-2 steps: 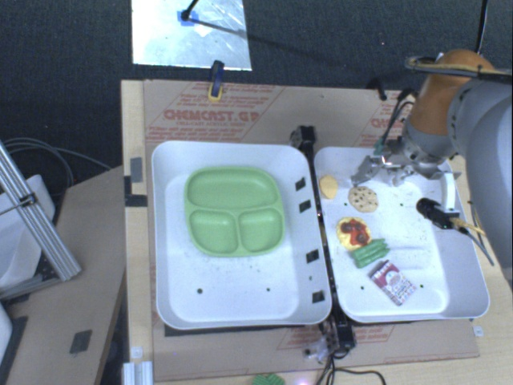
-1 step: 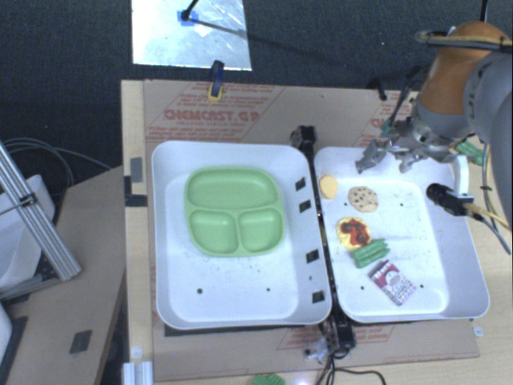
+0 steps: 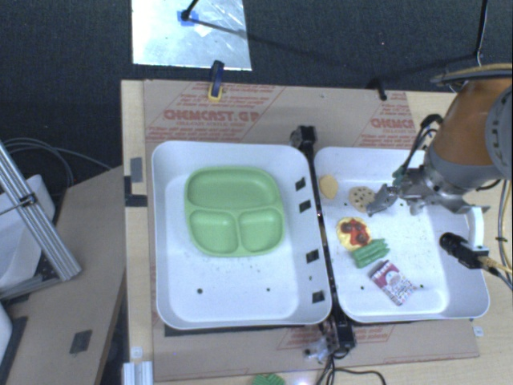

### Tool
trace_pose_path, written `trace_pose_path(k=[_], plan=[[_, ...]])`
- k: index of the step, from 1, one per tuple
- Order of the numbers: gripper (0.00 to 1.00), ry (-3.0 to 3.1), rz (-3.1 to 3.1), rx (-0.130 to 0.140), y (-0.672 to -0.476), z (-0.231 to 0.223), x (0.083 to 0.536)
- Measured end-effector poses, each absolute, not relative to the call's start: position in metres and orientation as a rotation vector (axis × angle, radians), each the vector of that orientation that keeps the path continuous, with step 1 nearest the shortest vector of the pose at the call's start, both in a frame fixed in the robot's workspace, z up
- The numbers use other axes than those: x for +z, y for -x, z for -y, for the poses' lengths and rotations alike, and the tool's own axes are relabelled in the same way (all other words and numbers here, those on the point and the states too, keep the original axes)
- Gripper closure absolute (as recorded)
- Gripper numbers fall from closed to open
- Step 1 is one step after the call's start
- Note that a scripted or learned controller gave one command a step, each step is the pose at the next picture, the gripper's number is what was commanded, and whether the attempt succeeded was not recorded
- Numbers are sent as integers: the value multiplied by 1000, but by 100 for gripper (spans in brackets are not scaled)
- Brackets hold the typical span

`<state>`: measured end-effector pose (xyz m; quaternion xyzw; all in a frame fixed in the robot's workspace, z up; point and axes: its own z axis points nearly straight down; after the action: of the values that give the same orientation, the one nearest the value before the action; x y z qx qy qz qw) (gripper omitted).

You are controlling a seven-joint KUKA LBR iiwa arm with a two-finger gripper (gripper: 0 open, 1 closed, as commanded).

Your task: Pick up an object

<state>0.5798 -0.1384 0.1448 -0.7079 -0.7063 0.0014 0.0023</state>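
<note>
Currently I have the arm (image 3: 473,135) reaching in from the right over the right bin (image 3: 465,299), wrist tilted so the gripper (image 3: 383,200) points toward the bin's upper-left area. Tool state: can't tell how wide it stands; metal parts blur together at this res. Nothing visible in its grasp.

Candidate objs, all in the right bin, clustered along its left half:
- Cookie (image 3: 360,195): flat round disc w/ dark chips, just beside the tool tip. Nearest target, my guess for the approach.
- Yellow piece (image 3: 329,186): small, rounded, smooth, near the bin's top-left corner.
- Red-yellow item (image 3: 353,232): flat, irregular, glossy.
- Green beans (image 3: 370,252): ridged pod shape, touching or nearly touching the red-yellow item.
- Red-white packet (image 3: 392,282): rectangular, printed wrap, lying aslant toward the front.

Left bin (image 3: 172,295) carries a green tray (image 3: 234,211): three-compartment, rounded corners, matte plastic.

Both bins are shallow white plastic w/ low walls, presumably so a slanted approach clears the rim. Flat objs like the cookie likely give the tool little edge to pinch.
</note>
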Motion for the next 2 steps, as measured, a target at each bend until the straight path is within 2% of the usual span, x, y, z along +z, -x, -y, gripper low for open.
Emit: trace_pose_path(k=[1,2], plan=[[0,2216,2230,-3,-627,119,82],[0,2220,2230,-5,-660,137,86]])
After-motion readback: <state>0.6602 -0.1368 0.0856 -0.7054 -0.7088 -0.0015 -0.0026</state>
